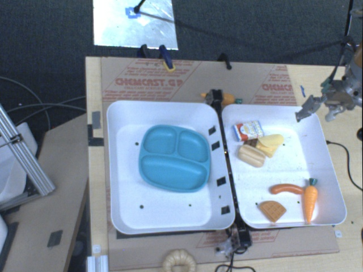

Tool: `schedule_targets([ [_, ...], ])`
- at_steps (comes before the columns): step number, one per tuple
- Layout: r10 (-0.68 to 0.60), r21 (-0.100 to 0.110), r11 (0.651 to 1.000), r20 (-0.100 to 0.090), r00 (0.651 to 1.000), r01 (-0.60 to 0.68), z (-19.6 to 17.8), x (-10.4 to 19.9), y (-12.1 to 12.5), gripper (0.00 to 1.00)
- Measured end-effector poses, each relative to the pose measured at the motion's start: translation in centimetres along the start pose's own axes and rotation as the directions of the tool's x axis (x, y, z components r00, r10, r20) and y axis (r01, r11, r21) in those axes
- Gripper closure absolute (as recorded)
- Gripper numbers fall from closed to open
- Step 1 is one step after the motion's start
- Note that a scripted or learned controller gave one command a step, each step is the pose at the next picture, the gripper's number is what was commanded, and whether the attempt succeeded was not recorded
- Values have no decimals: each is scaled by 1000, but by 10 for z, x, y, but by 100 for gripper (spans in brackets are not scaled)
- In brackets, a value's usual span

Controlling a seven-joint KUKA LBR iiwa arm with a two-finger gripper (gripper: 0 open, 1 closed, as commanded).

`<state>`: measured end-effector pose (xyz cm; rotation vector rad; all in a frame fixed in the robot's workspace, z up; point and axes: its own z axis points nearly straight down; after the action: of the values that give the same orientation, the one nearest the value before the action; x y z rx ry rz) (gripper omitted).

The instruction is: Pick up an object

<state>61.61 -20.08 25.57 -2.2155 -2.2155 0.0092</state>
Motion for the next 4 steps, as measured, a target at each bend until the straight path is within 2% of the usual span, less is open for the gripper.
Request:
schedule_targets([
  [1,-3,-12,1000,3,1000,3,-8,1,2,0],
  [3,-4,-9,1000,2,1000,4,86,3,15,0],
  [4,-3,-8,1000,1,1000,3,135,10,8,0],
])
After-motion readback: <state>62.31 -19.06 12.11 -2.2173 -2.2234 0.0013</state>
